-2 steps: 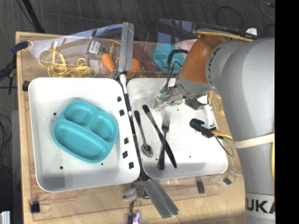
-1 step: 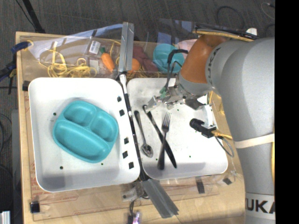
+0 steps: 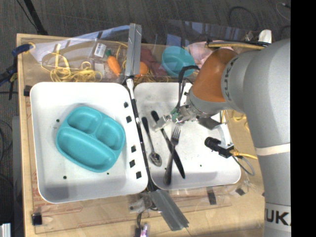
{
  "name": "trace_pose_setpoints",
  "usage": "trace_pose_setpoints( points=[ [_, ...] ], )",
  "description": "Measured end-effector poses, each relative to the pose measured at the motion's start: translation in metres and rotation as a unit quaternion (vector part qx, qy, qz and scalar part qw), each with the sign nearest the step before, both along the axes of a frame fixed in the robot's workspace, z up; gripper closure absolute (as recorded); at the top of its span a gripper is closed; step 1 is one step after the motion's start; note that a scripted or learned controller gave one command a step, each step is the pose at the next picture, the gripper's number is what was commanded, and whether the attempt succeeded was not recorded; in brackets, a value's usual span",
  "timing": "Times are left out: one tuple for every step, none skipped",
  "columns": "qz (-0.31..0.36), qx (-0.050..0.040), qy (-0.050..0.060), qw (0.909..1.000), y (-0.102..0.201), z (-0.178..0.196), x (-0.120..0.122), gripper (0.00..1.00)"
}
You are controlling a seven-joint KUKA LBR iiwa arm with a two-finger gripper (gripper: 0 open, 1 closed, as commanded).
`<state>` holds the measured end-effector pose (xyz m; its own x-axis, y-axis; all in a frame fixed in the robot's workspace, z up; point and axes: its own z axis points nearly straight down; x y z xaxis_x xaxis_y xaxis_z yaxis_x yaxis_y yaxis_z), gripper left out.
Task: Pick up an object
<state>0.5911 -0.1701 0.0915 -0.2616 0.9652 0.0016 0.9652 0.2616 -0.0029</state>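
Camera view: wooden bench (image 3: pixel 74 209) on dark carpet, two white bins.
Left bin (image 3: pixel 42 181) holds a teal tray (image 3: pixel 90 138); right bin (image 3: pixel 217 174) holds spoon (image 3: pixel 149 139), fork (image 3: pixel 173 152); gripper (image 3: pixel 170 118) above them, grip state unclear.

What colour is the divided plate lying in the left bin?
Teal, a blue-green, seen clearly in the camera view: the divided plate lies in the left bin.
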Motion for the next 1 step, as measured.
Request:
trace_pose_setpoints(
  points=[
    [-0.010, -0.0024, -0.004, 0.9999, -0.0427, 0.0017, -0.0642, 0.00]
  ],
)
